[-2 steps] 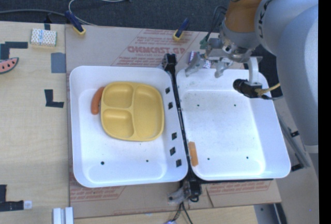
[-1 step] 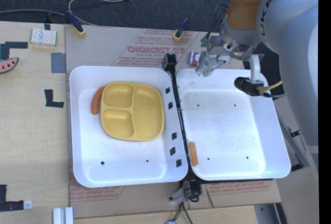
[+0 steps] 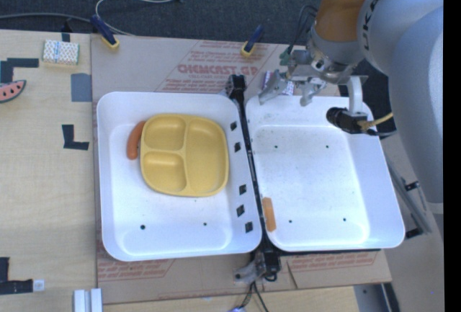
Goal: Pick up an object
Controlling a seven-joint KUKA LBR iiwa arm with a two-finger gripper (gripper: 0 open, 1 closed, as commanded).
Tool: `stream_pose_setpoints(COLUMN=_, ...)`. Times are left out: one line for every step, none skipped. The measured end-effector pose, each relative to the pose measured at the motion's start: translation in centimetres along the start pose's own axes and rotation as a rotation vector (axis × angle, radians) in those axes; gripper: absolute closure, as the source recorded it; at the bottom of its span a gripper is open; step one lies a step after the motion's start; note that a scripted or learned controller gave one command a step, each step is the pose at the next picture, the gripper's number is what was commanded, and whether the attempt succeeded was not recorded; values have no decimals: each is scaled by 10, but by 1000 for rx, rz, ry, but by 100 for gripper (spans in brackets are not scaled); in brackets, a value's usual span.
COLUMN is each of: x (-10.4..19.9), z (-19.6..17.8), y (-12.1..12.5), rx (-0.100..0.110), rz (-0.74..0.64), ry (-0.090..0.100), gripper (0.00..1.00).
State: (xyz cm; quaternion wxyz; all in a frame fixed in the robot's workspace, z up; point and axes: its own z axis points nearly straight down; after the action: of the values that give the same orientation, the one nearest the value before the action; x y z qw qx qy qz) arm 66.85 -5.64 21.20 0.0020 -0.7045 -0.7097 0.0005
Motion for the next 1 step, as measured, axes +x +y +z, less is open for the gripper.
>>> stream_pose_setpoints(x=1, z=-9, y=0, rx=0, rz=-1, ry=2, gripper=100)
